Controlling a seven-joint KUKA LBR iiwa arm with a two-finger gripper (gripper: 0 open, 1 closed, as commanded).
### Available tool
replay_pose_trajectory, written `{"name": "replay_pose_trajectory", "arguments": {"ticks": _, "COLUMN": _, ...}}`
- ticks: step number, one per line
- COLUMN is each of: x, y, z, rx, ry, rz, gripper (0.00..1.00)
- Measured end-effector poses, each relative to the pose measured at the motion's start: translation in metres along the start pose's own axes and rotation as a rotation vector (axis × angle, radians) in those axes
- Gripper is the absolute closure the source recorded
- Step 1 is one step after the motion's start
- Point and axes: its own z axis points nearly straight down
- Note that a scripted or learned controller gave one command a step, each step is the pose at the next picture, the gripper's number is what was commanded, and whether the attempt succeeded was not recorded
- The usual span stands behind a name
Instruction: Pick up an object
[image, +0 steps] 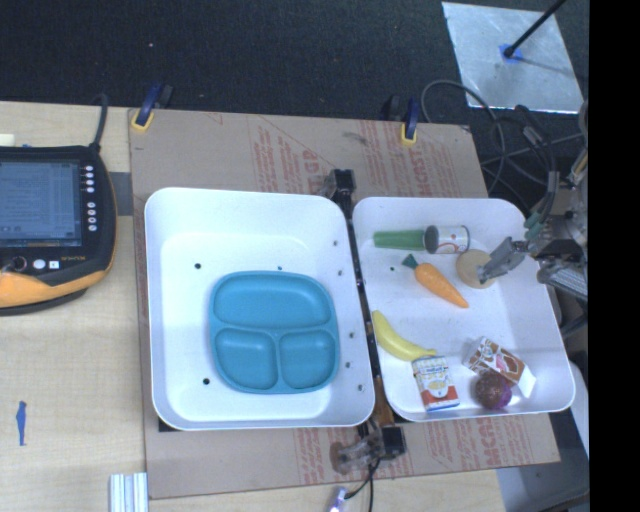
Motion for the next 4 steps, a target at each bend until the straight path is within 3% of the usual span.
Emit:
{"name": "replay_pose_trajectory", "arguments": {"ticks": 1, "x": 0.019, "y": 0.057, "z": 0.079, "rx": 0.003, "ry": -0.001, "rz": -0.001, "gripper": 0.00}}
{"name": "replay_pose_trajectory", "arguments": {"ticks": 2, "x": 0.021, "y": 0.076, "z": 0.136, "rx": 0.004, "ry": 0.000, "rz": -0.003, "gripper": 0.00}}
{"name": "replay_pose_trajectory", "arguments": {"ticks": 3, "x": 0.045, "y": 0.078, "z": 0.169, "rx": 0.003, "ry": 0.000, "rz": -0.002, "gripper": 0.00}}
{"name": "replay_pose_trajectory", "arguments": {"ticks": 4, "x": 0.044, "y": 0.078, "z": 0.158, "rx": 0.004, "ry": -0.002, "rz": -0.004, "gripper": 1.00}}
